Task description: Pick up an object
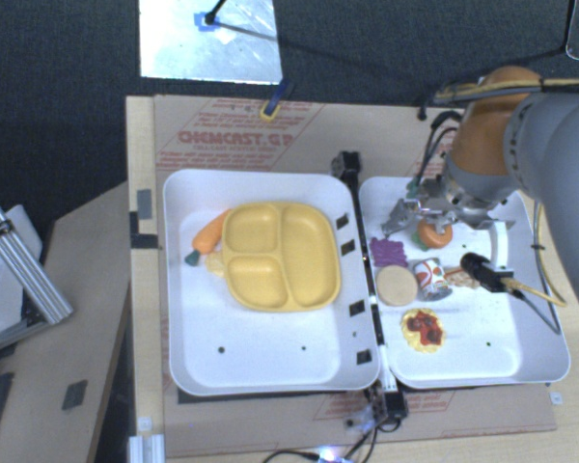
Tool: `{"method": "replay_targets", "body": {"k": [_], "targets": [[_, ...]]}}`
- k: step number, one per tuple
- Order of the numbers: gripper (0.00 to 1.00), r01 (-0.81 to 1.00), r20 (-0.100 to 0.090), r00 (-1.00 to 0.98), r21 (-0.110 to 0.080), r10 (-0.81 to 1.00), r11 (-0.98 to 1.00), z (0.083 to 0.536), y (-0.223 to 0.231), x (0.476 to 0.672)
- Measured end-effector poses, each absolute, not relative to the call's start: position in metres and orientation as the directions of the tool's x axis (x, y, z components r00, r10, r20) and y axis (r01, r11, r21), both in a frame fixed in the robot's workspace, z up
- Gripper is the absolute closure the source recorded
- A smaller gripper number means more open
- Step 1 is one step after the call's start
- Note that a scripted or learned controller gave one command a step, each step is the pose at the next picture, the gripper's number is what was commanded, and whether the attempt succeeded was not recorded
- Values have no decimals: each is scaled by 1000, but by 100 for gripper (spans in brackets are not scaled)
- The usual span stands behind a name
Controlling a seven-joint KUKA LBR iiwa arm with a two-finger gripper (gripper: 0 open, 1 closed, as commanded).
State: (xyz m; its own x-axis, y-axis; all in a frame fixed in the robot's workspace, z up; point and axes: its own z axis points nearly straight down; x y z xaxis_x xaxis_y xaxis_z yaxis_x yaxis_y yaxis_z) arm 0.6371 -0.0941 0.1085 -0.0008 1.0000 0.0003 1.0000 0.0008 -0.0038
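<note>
Gripper point(427, 218): sat low in the right bin point(531, 355), fingers' state impossible to tell.
Orange object point(433, 233): lay just under the gripper, touching it.
Neighbours: purple piece point(388, 253), tan disc point(398, 285) nearby.
Left bin point(188, 355): held a yellow tray point(275, 256).

The arm point(550, 143) is cut off by the right edge. The orange object's point(434, 232) top is hidden under the gripper point(427, 216). The carrot point(208, 233) is partly covered by the yellow tray point(275, 257).
</note>
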Motion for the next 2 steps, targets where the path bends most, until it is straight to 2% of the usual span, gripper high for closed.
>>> {"method": "replay_targets", "body": {"k": [1, 2], "targets": [[0, 1000, -1, -1, 7, 1000, 1, 106, -94, 640], [100, 1000, -4, -1, 14, 1000, 1, 117, -96, 642]]}}
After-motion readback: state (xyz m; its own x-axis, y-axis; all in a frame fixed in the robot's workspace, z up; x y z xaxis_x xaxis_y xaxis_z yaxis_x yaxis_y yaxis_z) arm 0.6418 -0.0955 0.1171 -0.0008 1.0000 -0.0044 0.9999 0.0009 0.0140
